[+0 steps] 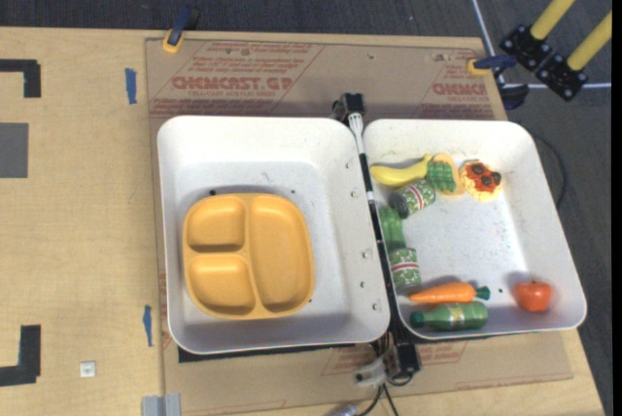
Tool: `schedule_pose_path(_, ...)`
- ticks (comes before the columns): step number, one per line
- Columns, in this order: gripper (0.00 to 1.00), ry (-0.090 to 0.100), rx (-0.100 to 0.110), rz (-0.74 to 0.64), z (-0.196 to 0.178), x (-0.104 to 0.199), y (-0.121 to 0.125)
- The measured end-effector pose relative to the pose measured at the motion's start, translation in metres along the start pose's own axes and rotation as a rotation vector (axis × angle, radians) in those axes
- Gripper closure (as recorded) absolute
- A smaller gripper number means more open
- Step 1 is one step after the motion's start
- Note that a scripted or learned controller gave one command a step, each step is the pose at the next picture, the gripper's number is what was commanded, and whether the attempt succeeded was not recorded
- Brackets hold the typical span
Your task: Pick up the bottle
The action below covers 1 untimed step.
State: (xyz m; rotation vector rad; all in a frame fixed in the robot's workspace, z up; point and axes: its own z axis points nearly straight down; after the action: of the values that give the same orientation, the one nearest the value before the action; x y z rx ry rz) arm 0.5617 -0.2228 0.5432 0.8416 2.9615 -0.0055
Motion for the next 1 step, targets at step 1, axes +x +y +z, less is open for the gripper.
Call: schedule_pose_path(1, 0.0, 0.0, 0.0, 0.0, 0.0001, 0.0, 0.0)
